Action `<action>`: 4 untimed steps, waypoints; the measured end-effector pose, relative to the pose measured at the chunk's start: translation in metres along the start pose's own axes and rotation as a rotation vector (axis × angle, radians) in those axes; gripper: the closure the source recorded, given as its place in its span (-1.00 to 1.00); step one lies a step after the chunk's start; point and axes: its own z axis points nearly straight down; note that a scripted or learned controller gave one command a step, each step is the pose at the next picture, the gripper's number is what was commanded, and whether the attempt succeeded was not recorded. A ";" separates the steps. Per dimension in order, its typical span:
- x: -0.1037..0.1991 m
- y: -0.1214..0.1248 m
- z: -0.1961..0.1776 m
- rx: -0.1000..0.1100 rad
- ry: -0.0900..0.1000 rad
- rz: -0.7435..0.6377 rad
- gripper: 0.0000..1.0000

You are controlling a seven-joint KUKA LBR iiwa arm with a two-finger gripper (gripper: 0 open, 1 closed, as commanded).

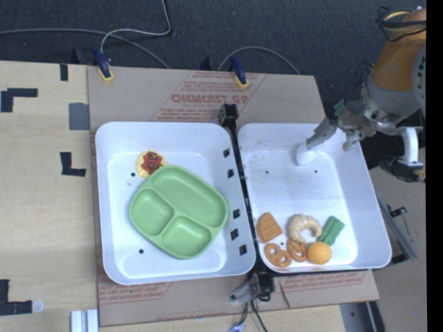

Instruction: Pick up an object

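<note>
Two white bins sit on cardboard. At the right bin's [360, 206] upper edge, the gripper [334, 135] hangs spread, empty; the toy-food cluster [301, 237] lies toward lower frame.

Below me the bench [41, 206] is pale wood-grain, marked with a few dark angular pieces toward its left side. A brown cardboard sheet [201, 95] with red printing lies flat on it, held at its far edge by two blue and yellow clamps [104, 66]. On the cardboard two shallow white bins sit side by side, touching along the middle: the left bin [114, 185] and the right bin [360, 206].
</note>
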 end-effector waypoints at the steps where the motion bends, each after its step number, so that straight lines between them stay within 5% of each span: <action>1: 0.052 -0.002 0.069 0.001 0.001 0.000 -1.00; 2: 0.047 -0.142 0.130 0.001 0.001 0.002 -1.00; 3: 0.047 -0.141 0.121 -0.001 0.000 0.002 1.00; 4: 0.092 -0.126 0.015 -0.002 0.000 -0.001 1.00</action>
